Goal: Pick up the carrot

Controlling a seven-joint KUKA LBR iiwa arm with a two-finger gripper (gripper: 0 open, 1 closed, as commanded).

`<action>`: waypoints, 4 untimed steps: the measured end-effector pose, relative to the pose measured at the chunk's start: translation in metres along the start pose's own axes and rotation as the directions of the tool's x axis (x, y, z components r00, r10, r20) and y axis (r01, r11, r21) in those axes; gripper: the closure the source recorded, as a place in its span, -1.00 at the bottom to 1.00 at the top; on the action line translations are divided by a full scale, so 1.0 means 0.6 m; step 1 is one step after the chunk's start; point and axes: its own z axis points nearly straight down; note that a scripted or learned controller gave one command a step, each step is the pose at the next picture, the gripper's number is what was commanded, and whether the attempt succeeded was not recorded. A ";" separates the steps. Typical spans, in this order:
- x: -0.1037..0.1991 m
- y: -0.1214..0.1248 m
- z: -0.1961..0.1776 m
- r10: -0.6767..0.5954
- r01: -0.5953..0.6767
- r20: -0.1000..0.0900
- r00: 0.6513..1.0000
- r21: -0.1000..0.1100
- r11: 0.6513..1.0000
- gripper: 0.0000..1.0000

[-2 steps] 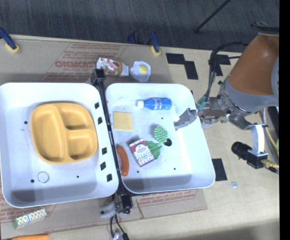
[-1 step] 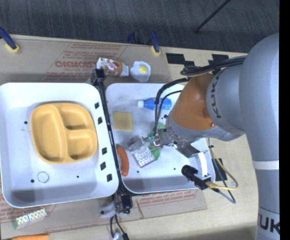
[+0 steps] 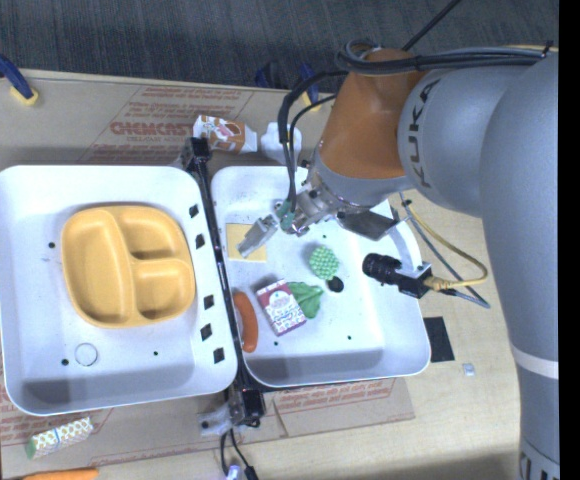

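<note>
Carrot [image 3: 247,321] lies lengthwise against left wall of right bin [image 3: 410,343], beside the red packet [image 3: 282,309]; claw [image 3: 270,230] hovers above it near the yellow slice [image 3: 247,241], opening not discernible, so descend aligned across carrot's width, clear of wall.

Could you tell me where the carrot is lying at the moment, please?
The carrot lies in the right-hand bin, against its left wall near the front corner, just left of the red packet and well below the pincer.

End effector [image 3: 270,230] low, arm from right
</note>
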 end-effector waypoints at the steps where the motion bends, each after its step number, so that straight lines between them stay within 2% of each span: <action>1: 0.021 0.082 0.015 -0.232 0.232 0.001 0.973 -0.001 0.973 -1.00; 2: 0.088 0.038 0.016 -0.029 0.029 -0.002 1.000 0.003 1.000 -1.00; 3: 0.107 0.008 0.016 -0.248 0.248 -0.002 0.969 0.002 0.969 -1.00; 4: 0.125 0.115 0.015 -0.358 0.358 0.000 0.934 0.000 0.934 -1.00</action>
